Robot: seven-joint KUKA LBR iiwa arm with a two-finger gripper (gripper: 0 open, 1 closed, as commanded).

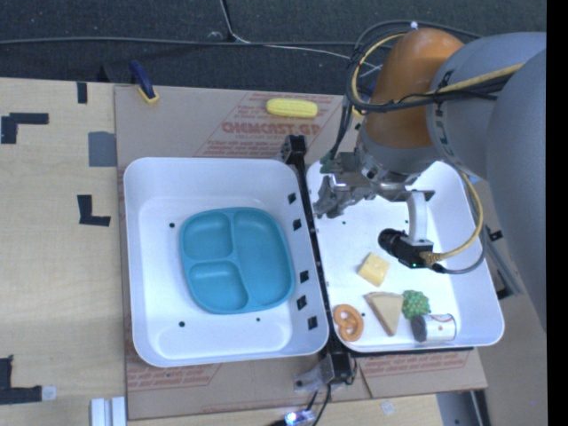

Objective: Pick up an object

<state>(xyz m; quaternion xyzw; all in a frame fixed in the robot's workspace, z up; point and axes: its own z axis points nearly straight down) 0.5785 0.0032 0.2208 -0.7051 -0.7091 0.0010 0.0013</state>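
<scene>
Right bin [470, 204], near end — stock on hand: yellow cheese cube [374, 269], pretzel [348, 322], bread wedge [387, 311], broccoli [414, 303], small can [438, 327]. My gripper [330, 201] hung at the far left corner, nothing between its fingers; whether they were parted I could not tell. Cube judged light, stiff, flat-sided — best taken across opposite faces.

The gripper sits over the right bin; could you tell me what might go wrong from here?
The gripper hangs near the divider, well above the food, so a descent here may catch nothing. The pretzel, sandwich slice and broccoli crowd together, so a grasp could nudge neighbours. The cheese cube is easier.
</scene>
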